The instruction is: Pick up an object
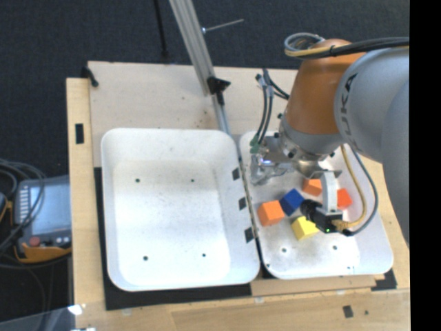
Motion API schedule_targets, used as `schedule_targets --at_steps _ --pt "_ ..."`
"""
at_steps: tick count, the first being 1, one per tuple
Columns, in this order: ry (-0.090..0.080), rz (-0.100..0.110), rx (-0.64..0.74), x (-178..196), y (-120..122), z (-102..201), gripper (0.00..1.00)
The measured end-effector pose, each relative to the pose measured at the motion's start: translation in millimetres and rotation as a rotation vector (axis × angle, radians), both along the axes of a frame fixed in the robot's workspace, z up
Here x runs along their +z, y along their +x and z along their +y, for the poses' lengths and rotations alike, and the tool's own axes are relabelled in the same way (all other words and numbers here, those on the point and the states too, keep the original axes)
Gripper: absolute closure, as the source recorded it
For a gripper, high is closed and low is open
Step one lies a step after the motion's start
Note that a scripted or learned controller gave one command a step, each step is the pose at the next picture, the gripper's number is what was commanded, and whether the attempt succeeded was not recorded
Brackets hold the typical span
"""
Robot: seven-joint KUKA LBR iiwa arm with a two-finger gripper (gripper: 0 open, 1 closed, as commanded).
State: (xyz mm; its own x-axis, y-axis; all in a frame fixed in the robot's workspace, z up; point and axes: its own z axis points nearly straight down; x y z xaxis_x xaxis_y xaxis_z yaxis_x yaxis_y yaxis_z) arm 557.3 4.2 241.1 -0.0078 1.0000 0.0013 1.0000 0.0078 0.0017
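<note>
Orange cube, blue cube, yellow block in rt bin.

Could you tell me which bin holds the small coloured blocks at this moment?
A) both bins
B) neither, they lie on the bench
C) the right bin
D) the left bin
C: the orange block, blue block and yellow block all lie in the right bin, under the arm.

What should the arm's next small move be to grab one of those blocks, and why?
Probably lower toward the orange block. It lies in the right bin beside the blue block and the yellow block, with the gripper up-left of it.
</note>
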Motion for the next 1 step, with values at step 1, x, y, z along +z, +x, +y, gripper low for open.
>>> schedule_targets --at_steps 1 --pt "-0.002 0.000 -0.001 -11.8 15.1 49.4 1.00"
